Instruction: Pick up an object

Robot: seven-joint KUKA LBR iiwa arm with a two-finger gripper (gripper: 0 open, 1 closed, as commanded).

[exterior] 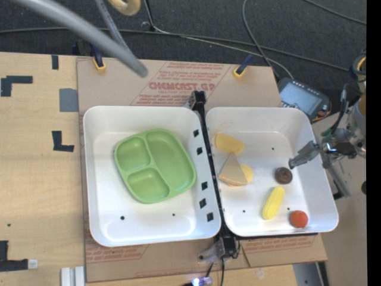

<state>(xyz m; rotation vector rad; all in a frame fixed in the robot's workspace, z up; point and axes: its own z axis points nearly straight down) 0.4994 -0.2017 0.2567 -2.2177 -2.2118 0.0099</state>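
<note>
Small, round and dark brown, a nut-like object (283, 175) sits in the right-hand shallow white bin (262, 119), toward its right wall, and looks the likeliest target because it lies nearest the grey two-finger gripper (300, 157). That gripper comes in over the bin's right rim, its tip pointing down and left, and the brown piece sits just beside the tip, a little lower and to the left in the camera view. Whether the tip is hovering above the floor of the bin or touching it is hard to judge from this slant, and I cannot tell whether the claw is spread or pressed together; nothing is visibly pinched.

Other candidates lie farther off: a yellow corn-cob-shaped toy (272, 202) below the brown piece with its long axis running up-right to down-left, a small orange-red ball (298, 219) near the bin's lower right corner, a pale yellow wedge (234, 174) and a yellow rounded block (228, 143) by the divider. A green three-compartment plastic tray (155, 165) rests in the left-hand white bin (101, 219), well apart from the arm.
</note>
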